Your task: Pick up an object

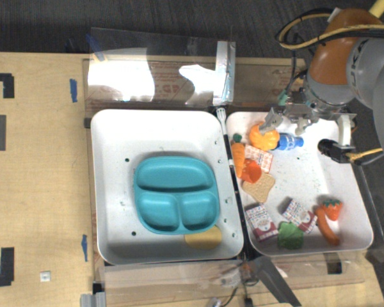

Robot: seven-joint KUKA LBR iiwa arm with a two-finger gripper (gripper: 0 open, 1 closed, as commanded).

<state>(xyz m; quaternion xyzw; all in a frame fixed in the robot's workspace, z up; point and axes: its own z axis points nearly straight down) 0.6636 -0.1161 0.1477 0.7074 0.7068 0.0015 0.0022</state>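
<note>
End effector (293, 115) low over far end of right bin (352, 190), hovering at orange toy (264, 137) with blue bottle (288, 142) just beside. Fingers: you cannot tell spread or pressed from this slant. Step in hand, by my read: approach, grasp not yet confirmed. Next move calls for clean descent on orange toy, closing without nudging bottle. Teal tray (176, 193) sits in left bin (109, 171), well apart.
</note>
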